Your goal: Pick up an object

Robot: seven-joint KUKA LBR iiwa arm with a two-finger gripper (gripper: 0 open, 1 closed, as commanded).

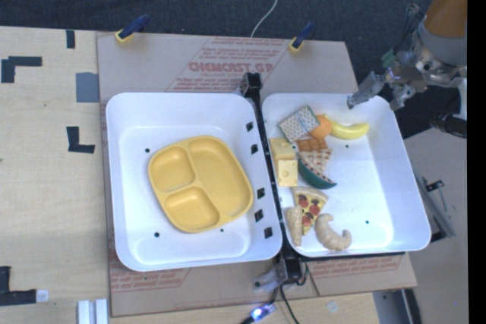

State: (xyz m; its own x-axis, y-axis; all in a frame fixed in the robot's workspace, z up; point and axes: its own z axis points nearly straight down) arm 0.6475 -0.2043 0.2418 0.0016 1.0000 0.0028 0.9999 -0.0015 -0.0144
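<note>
The end effector [363, 96] sits at the 1 o'clock corner of the right bin [406, 186], just over its rim; whether it is open or closed cannot be determined. Nothing shows between its tips. The banana [349, 130] lies just beside it at 7 o'clock. Farther on, along the bin's 9 o'clock wall, toy foods cluster: cracker [298, 121], cheese block [285, 171], pizza slice [308, 206], peanut-shaped piece [332, 233]. The bin's 3 o'clock half is bare floor. The left bin [125, 163] holds a yellow divided plate [199, 183].
</note>
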